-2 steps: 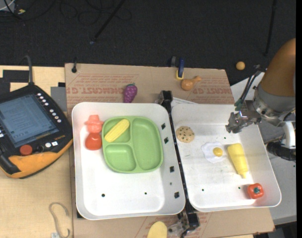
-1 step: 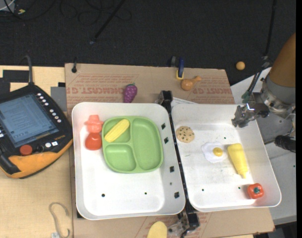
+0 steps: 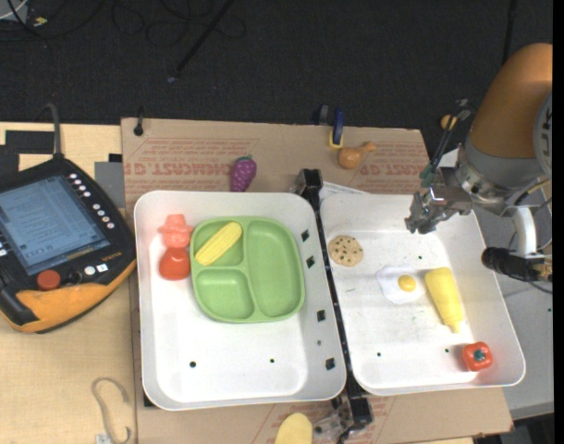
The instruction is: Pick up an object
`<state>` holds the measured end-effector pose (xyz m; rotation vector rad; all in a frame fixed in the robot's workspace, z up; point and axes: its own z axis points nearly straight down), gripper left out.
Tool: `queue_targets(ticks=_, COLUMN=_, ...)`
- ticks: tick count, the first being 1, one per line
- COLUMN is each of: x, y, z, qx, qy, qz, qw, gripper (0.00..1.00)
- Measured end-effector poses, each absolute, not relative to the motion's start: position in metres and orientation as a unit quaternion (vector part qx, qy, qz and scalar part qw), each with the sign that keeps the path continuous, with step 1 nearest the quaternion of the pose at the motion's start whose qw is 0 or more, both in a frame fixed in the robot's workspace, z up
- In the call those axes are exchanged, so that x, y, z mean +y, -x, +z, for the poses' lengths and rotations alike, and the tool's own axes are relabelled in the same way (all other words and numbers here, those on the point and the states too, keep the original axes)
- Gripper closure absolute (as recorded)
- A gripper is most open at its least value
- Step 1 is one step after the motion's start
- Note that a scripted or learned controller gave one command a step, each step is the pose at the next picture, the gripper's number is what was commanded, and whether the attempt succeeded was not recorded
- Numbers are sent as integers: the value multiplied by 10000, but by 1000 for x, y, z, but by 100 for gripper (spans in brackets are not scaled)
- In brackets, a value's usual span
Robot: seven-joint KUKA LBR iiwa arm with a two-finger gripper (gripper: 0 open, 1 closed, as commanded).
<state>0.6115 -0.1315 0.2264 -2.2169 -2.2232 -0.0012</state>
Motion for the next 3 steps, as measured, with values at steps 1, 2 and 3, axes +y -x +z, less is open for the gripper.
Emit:
queue_targets(ticks=1, x=-74, y=-618, z=217, qx=-7085, qy=7057, qz=0, qw=21, gripper=100)
queue_targets(ticks=2, x=-26, y=-618, z=231, qx=-7083, qy=7059, qz=-5, qw=10, gripper=100)
queue_targets(ticks=3, x=29, y=-621, z=237, qx=-7085, qy=7057, qz=-4, qw=14, gripper=100)
